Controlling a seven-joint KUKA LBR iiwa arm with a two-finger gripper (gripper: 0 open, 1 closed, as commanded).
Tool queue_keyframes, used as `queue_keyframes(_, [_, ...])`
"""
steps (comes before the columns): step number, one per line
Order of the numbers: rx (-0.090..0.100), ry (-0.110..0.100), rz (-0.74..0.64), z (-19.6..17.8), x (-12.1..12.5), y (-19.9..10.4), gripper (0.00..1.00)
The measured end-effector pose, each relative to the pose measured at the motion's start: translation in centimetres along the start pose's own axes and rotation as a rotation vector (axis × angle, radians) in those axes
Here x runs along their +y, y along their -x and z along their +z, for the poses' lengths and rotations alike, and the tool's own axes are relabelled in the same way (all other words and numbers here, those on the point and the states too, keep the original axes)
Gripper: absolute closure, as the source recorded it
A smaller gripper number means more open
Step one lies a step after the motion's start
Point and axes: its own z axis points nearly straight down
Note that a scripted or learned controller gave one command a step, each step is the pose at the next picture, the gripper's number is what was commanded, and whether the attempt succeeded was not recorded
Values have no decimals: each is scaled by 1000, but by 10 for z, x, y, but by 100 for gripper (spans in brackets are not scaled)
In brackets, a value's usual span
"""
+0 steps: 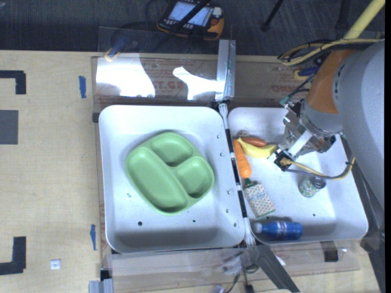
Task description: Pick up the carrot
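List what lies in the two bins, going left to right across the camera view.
Green divided plate → carrot → blue bottle → small round container. The banana and the patterned packet overlap these sideways, so they are left out.

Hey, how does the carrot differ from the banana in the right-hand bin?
The carrot is orange and fairly straight; the banana is yellow and curved. The carrot runs along the bin's left wall, while the banana lies crosswise, reaching further toward the middle. Both lie flat in the right-hand bin, close together in its far left part.
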Motion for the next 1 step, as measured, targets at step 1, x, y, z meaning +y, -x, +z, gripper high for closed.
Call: queue_keyframes(1, [-29, -37, 277, -63, 40, -4, 100])
